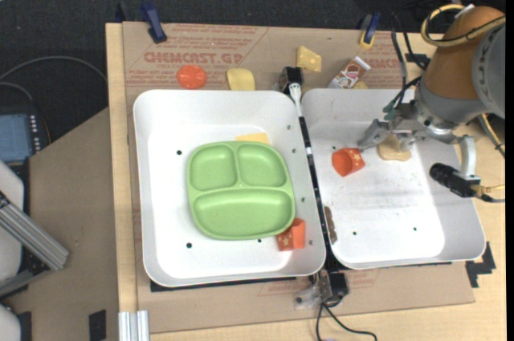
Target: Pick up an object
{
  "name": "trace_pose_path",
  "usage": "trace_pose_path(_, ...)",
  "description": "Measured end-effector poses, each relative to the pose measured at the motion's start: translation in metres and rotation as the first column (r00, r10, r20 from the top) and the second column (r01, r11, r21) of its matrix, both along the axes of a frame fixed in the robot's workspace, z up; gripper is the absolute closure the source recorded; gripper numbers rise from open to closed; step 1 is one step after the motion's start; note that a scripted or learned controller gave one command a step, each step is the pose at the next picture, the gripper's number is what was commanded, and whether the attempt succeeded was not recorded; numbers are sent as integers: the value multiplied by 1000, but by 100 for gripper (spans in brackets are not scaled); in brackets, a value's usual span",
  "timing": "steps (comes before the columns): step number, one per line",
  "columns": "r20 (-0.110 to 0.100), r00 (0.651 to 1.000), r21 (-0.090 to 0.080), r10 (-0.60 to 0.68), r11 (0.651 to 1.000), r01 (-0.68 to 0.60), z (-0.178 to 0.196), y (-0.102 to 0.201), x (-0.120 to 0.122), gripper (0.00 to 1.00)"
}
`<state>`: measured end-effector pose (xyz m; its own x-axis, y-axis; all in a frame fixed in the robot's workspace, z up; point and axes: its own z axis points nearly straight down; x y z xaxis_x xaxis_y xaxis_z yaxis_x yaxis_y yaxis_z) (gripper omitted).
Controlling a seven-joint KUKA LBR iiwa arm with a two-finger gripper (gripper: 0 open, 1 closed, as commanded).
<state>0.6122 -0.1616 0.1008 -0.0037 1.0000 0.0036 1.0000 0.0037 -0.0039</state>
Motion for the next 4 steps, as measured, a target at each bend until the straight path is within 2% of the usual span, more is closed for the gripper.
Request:
trace_pose_path(1,18,1000,-7,-1,1000,1,98,1,38,0)
trace_pose_path(2,-3,1000,-1,-6,1000,6,76,10,-17,0)
trace_pose_path(3,3,1000,-2,1,1000,-1,43,68,14,0)
trace_pose_path(4,-5,1000,-2,-7,1000,7,0,54,-37,0)
